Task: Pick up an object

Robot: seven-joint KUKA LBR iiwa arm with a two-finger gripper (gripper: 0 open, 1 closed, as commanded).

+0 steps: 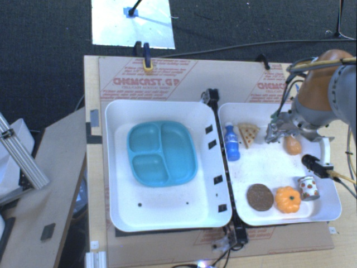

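I am reaching in from the right, my gripper (pixel 274 132) hanging low over the right bin (pixel 334 208), just beside the pizza slice (pixel 249 133) and near the bread roll (pixel 292 145). Whether it is holding anything I cannot tell; nothing is showing clearly at its tip.

The objects are lying in the right bin: a blue bottle (pixel 231 142) is resting against the divider side, the pizza slice is sitting just right of it, the roll is lying further right. Toward the front a brown cookie (pixel 260 197) and an orange pumpkin (pixel 288 199) are sitting close together, with a small spotted cup (pixel 308 187) just beside the pumpkin.

The left bin (pixel 120 216) is holding a teal divided plate (pixel 162 153). Both bins are resting on a board (pixel 184 74) printed with red lettering, clamped at its far edge. The bench (pixel 61 149) is standing on dark carpet (pixel 44 32), where a pale sheet (pixel 131 15) is lying beyond the board. Cables are running along the far right.
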